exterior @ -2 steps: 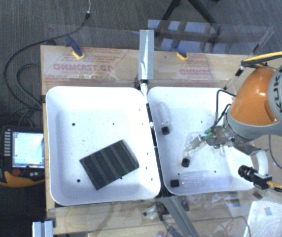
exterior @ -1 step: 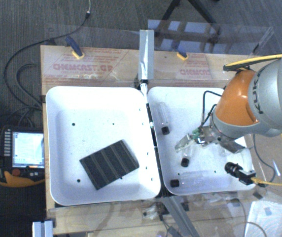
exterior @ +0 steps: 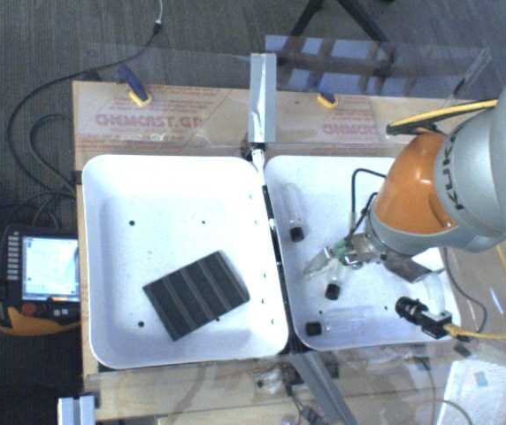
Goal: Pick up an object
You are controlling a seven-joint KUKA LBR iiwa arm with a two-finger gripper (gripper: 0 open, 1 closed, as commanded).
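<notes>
My gripper [exterior: 331, 260] hangs low over the middle of the right bin [exterior: 324, 180], under the orange wrist band. Three clear tubes with black caps lie in this bin. One tube [exterior: 292, 209] rests along the left wall, its cap toward the front. A short one [exterior: 332, 289] sits just in front of the gripper, very close to it. A long one [exterior: 346, 320] lies along the front wall with its cap at the left end. Nothing can be made out in the gripper's grasp. A black ribbed block [exterior: 196, 294] lies in the left bin [exterior: 129, 193].
The wall between the two bins [exterior: 271, 237] runs just left of the gripper. The arm's grey body [exterior: 483, 175] covers the right bin's right side. A handheld pendant [exterior: 36, 277] lies off the bench at left.
</notes>
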